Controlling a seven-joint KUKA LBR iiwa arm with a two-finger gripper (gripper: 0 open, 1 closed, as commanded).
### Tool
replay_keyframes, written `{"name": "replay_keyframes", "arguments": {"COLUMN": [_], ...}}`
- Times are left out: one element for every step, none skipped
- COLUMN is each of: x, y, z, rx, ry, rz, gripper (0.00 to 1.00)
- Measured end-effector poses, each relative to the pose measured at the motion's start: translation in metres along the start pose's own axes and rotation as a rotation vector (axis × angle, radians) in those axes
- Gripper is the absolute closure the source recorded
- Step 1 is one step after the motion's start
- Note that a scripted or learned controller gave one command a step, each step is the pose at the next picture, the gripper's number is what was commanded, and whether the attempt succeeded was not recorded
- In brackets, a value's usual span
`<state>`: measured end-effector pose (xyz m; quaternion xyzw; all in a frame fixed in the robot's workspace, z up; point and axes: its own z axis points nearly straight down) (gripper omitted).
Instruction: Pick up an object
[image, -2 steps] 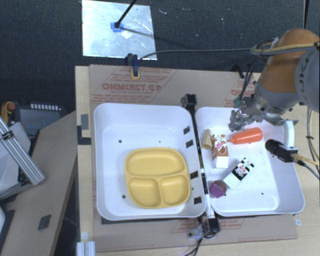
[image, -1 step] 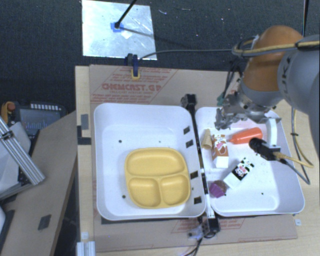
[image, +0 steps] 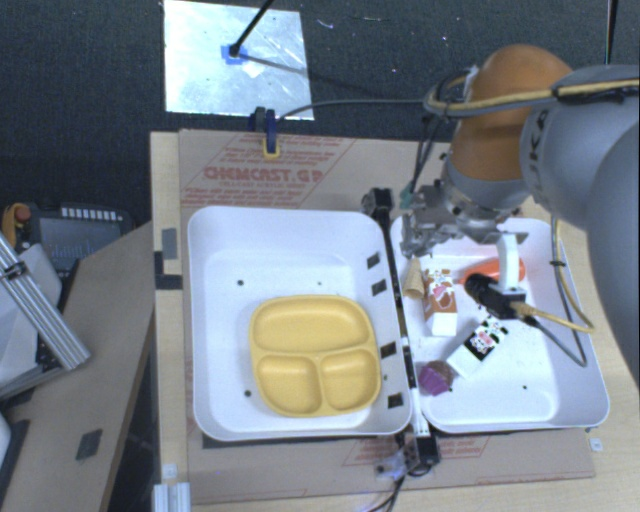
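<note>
Pincer (image: 432, 243) low over right bin (image: 575, 395), above small carton (image: 440, 296); its state cannot be told. Approach step in hand, judged. Next move calls for a settled descent onto the carton.

a divided tray (image: 313, 354) lies in the left bin (image: 215, 250); several small items, perhaps cartons, lie in the right bin (image: 570, 390).

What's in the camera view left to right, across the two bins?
Yellow divided plate in the left bin → purple piece → small brown-and-white carton → black-and-white carton → orange item, these four in the right bin. The gripper hangs above the brown-and-white carton.
</note>
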<state>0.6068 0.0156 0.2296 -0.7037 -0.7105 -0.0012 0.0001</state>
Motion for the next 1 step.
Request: {"name": "replay_keyframes", "arguments": {"x": [0.0536], "y": [0.0032], "z": [0.0105], "rx": [0.000], "ry": [0.000], "rz": [0.000], "gripper": [1.00]}}
